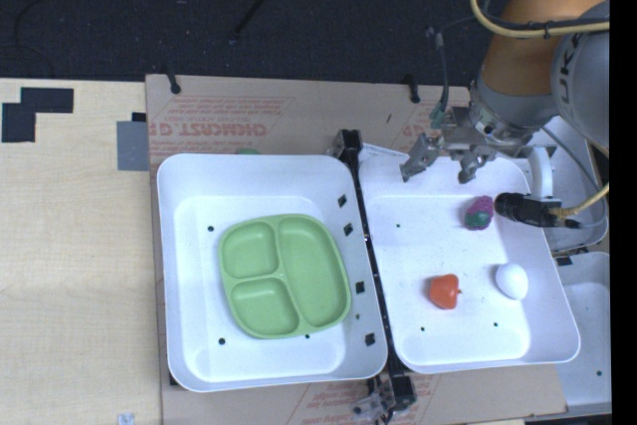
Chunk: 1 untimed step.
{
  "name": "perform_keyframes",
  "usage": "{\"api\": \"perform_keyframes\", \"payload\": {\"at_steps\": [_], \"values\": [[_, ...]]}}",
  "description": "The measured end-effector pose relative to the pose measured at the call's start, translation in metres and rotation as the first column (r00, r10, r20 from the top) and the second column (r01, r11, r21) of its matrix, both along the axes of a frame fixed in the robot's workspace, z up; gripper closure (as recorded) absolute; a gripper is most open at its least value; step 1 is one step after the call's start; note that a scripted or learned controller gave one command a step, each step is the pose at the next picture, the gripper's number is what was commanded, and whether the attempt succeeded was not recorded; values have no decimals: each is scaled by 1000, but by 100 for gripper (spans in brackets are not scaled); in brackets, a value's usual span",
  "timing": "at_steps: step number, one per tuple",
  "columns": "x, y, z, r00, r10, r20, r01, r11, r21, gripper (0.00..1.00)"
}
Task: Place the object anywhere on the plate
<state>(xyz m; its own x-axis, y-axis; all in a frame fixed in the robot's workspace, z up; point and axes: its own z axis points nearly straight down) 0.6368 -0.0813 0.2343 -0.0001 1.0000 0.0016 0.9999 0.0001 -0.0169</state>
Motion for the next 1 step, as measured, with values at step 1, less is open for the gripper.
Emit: {"api": "perform_keyframes", "payload": {"at_steps": [1], "values": [[2,0,9,1000,1,13,-1,1000,-1,0]]}}
